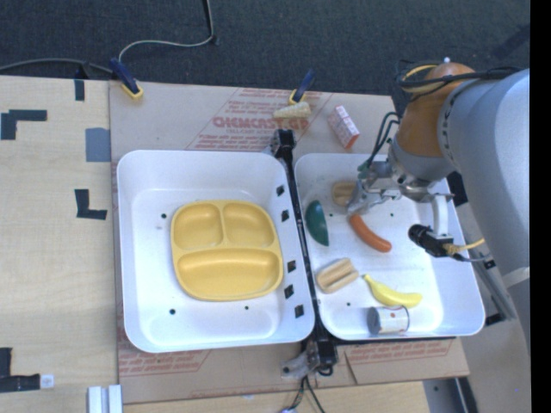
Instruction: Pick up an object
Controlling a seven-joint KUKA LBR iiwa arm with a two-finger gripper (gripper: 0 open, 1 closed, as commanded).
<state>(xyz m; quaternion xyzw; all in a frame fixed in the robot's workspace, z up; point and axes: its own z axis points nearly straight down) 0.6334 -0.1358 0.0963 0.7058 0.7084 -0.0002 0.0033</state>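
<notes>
Sausage point(370, 233) lies in the right bin point(456, 312), just below the gripper point(363, 198); finger state cannot be told. Pepper point(317, 223) lies left of it, bun point(336, 274), banana point(393, 292) and can point(387, 320) below. Yellow plate point(227, 249) sits in the left bin point(146, 308).

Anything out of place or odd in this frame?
One thing: a small red-and-white box lies on the cardboard outside the right bin, beyond its far rim. The other items lie inside the bins; nothing looks spilled or damaged.
</notes>
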